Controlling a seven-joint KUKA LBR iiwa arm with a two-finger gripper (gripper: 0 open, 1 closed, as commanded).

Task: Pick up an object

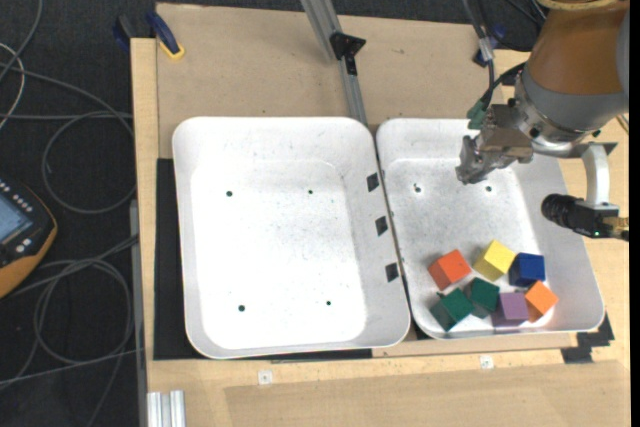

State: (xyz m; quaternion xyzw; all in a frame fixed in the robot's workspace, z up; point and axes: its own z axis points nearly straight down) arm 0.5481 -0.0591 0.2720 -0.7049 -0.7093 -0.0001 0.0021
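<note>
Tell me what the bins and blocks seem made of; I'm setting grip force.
Right bin: likely thin moulded plastic, white with rounded rims and a slight sheen. Blocks, such as the orange block: possibly painted wood or foam, with matte solid colours and crisp edges.

arm (575, 65): grey rounded housing | band: broad orange, above wrist | gripper (478, 167): dark grey metal, blocky | cables: green and black, along wrist's left side
</note>
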